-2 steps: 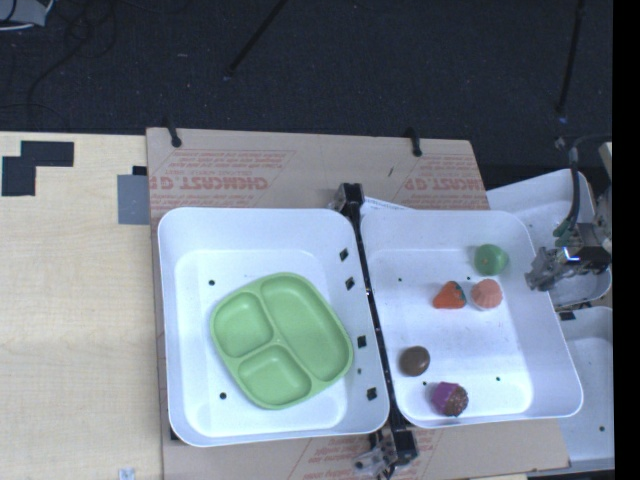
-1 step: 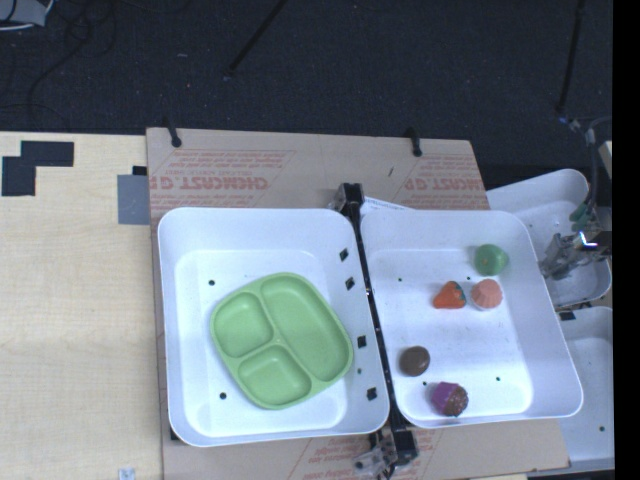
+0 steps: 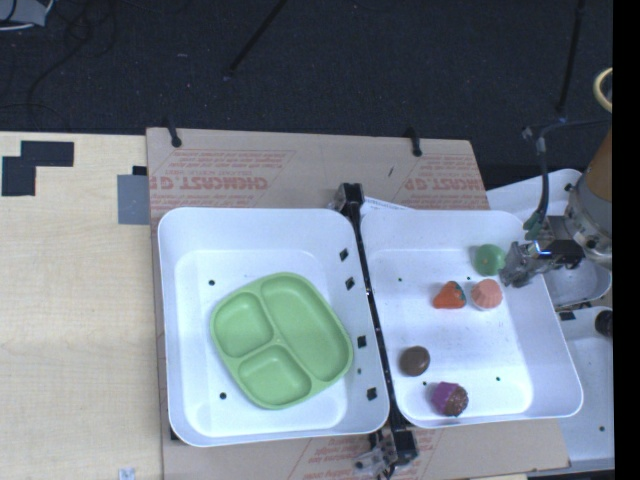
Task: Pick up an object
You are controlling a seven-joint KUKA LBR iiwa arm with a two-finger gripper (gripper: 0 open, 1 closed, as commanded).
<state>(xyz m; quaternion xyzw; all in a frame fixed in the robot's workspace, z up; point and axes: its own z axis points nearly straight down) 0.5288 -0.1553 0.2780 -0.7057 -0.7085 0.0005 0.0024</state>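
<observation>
Over on the right side of the bench, the gripper (image 3: 522,264) hangs above the right rim of the right bin (image 3: 545,368), and the arm (image 3: 600,203) behind it reaches in from the right edge of the view. Whether its fingers are spread or closed, I cannot tell; the metal parts there are too small and cluttered to read, and no object can be seen between them.

Closest to it is the green ball (image 3: 488,258), lying just to the left of the gripper, at the far right part of the bin floor. A touch nearer sits the pink ball (image 3: 487,294), down and to the left of the gripper. Right beside that, on its left and seemingly touching, is the red-orange strawberry-like piece (image 3: 449,295) with a bit of green on top.

Farther from the gripper, toward the near side of the same bin, there's the brown ball (image 3: 415,360), well apart from the cluster. Nearer again and slightly right of it rests the purple object (image 3: 449,398), close to the near wall of the bin.

Across the black divider (image 3: 366,313), the left bin (image 3: 190,258) holds a green divided plate (image 3: 281,340) with three compartments, lying flat and turned at an angle. Both bins sit on a cardboard sheet (image 3: 300,173) with red printing, on the pale wooden bench (image 3: 70,318).
</observation>
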